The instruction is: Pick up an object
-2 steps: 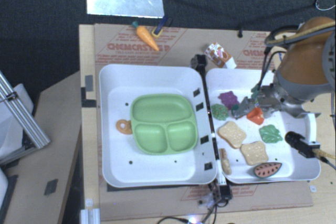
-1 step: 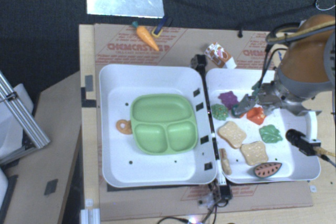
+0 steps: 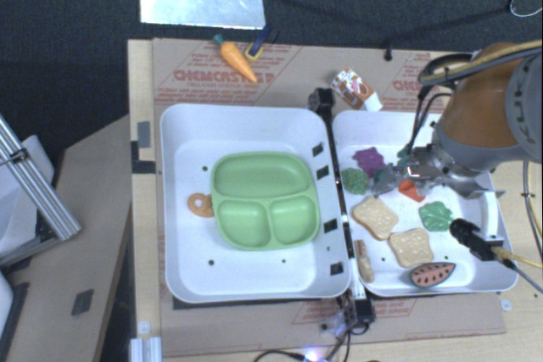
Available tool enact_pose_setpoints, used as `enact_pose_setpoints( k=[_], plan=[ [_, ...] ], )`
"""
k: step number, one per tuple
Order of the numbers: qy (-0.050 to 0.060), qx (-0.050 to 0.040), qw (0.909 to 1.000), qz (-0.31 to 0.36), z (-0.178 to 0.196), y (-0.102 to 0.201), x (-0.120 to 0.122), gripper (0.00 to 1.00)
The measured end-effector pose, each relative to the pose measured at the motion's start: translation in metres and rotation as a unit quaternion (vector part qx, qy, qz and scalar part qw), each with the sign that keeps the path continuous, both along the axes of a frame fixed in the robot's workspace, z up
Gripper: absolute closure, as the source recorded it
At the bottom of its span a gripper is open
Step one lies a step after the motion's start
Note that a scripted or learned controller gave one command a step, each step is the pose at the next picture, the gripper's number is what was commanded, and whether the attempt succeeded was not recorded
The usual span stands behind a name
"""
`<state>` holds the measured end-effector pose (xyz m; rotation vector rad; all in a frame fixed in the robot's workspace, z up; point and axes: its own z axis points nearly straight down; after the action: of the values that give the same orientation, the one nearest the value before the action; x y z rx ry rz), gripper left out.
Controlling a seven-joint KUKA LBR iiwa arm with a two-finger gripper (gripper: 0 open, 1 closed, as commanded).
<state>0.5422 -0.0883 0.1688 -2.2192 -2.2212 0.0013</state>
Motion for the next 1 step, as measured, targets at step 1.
enact_pose_setpoints(
  k=[1],
  plan=[
    [0.001,0.0002,1.0,0.0,-0.0433,0.0032,0.0044,0.0]
  ],
)
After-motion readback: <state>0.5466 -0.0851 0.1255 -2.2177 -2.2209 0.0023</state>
